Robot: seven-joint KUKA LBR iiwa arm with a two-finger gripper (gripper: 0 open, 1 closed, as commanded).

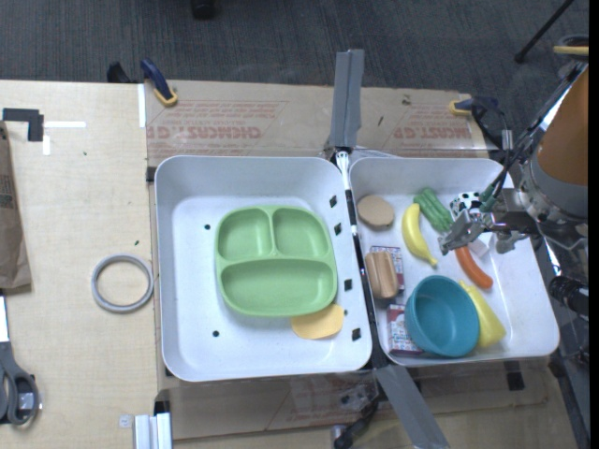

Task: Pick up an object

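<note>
**Over the right bin, choosing a clean grasp**

Above the right bin [524, 340], the gripper [465, 233] hangs over the upper middle of the clutter, with its metal fingers blurred against the toys beneath; whether they stand apart or together cannot be told from this slanted view, and nothing is plainly seen between them.

Directly below and just beside it lie an orange carrot [474, 267], a green vegetable [432, 209] and a yellow banana [416, 236]. Nearer the front edge sits a blue bowl [442, 316], touching a yellow piece [487, 314] on its right. A round tan bun [376, 212] and a hot dog [381, 275] lie along the bin's left wall. The left bin [178, 279] carries a green divided plate [276, 260] with a yellow slice [318, 324] at its lower rim.

The carrot seems the likeliest target, since it lies nearest the fingertips. To do this well, the arm should probably centre over the carrot's middle, turn the fingers across its narrow width rather than along its length, and descend straight until they straddle it. The banana and bowl sit near, so a skewed approach risks nudging them or pinching two toys at once.
</note>
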